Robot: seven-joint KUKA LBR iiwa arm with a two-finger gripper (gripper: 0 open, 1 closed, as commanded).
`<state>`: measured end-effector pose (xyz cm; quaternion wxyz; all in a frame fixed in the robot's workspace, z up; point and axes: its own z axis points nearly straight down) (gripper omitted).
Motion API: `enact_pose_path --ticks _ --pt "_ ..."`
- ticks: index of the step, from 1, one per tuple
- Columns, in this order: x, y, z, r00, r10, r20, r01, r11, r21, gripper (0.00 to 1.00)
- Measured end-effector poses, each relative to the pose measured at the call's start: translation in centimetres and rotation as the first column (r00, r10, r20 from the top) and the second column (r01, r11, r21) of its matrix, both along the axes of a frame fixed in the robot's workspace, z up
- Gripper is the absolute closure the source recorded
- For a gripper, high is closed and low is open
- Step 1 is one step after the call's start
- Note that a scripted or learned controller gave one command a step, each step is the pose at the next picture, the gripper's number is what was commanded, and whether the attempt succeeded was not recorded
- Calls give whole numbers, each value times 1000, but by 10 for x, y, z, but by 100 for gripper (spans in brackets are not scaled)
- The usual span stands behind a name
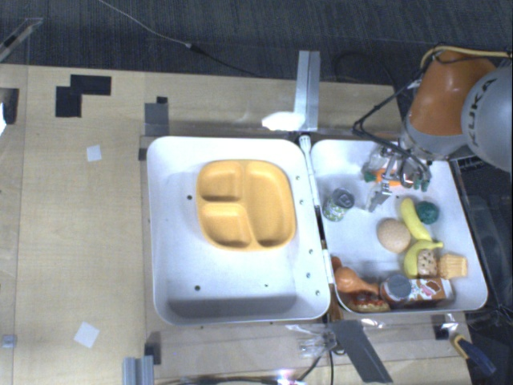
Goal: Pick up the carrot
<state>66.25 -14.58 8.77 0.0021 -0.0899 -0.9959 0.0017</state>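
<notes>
The carrot (384,182) is a small orange piece with a green top, at the back of the right bin (465,215). My gripper (388,184) hangs from the orange-banded wrist (445,95) and reaches in from the right. It is right over the carrot, and the carrot shows between the fingers, which are shut on it. A grey fingertip (373,201) points down toward the bin floor just below the carrot. The wrist hides the carrot's far end.
The right bin also holds a small grey-green can (341,201), a banana (414,219), a green ball (429,212), a beige bun (393,235), a cracker (453,265), a dark bottle (413,289) and brown food (353,280). A yellow divided plate (244,203) lies in the left bin (172,279).
</notes>
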Motion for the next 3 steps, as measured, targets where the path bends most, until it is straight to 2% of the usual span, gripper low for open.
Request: enact_pose_path --ticks 1,2,3 --pt "6 2 15 1000 5 24 -5 1000 -1 100" --pt "-7 11 78 992 -127 20 127 992 3 100" --pt "-65 -36 8 998 67 12 -67 998 0 100"
